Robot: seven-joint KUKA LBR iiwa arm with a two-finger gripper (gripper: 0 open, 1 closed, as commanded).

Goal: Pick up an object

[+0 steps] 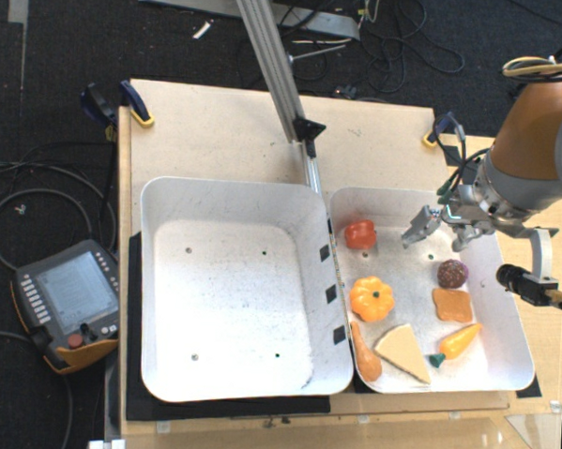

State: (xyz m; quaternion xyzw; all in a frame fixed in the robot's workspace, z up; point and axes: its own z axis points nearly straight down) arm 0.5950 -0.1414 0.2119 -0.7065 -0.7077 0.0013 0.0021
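- Approach step, by the look of it: pincer (pixel 442 231) hanging over the far part of the right bin (pixel 517 372), nothing lifted yet.
- Fingers spread apart, one grey tip reaching toward the middle of the bin, the other nearer the arm; nothing between them, nothing touched as far as the slanted view lets on.
- Candidates for the pick, all on the bin floor:
  - dark red ball (pixel 452 273), just beside and nearer the camera than the pincer; likely the closest target.
  - red tomato (pixel 359 234), off to the side of the pincer, away from the arm, near the divider between the bins.
  - orange pumpkin (pixel 372 300), farther toward the camera and away from the arm.
  - flat orange slab (pixel 452 306), just past the dark red ball, touching or nearly touching it; cannot tell which.
  - pale wedge (pixel 403 353), carrot (pixel 366 355) and small orange-yellow piece (pixel 459 340), well apart from the pincer along the near rim.
- Next move, as a judgement: centre over one item, drop straight down, close. Ball rounded and liable to roll out from a skewed grip; neighbouring slab a risk of being nudged.
- Left bin (pixel 169 204) on the tabletop (pixel 221 122), well apart from the pincer.
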